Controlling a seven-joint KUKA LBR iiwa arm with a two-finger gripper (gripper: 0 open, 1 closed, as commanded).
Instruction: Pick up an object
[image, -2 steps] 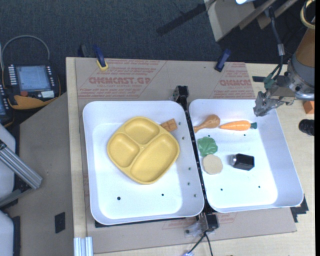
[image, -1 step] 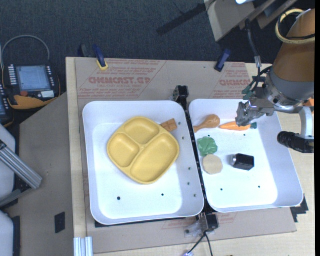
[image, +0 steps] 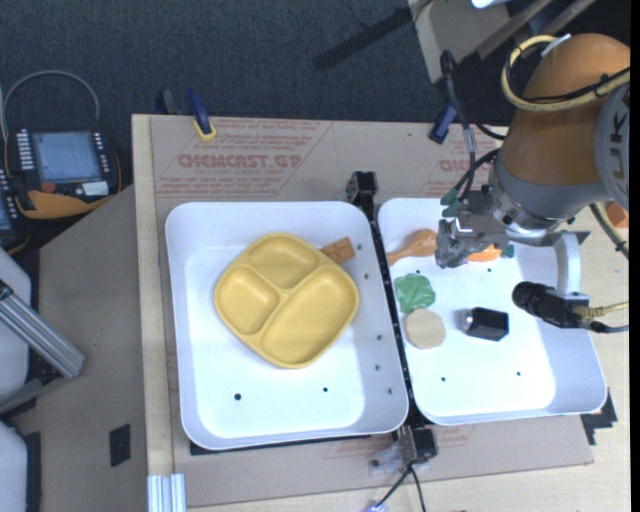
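My gripper (image: 455, 250) hangs over the upper left part of the right bin (image: 500, 395), just right of an orange spoon-like piece (image: 412, 245). A bright orange object (image: 487, 255) peeks out from under the wrist on its right side. Below the gripper lie a green lump (image: 414, 292), a beige round block (image: 425, 329) and a small black block (image: 486, 323). The arm's body hides the fingertips.
The left bin (image: 200, 400) holds a yellow divided plate (image: 287, 298) with a small brown block (image: 339, 250) at its upper right edge. A black cylindrical part (image: 545, 300) of the arm's fittings sticks out over the right bin's right side.
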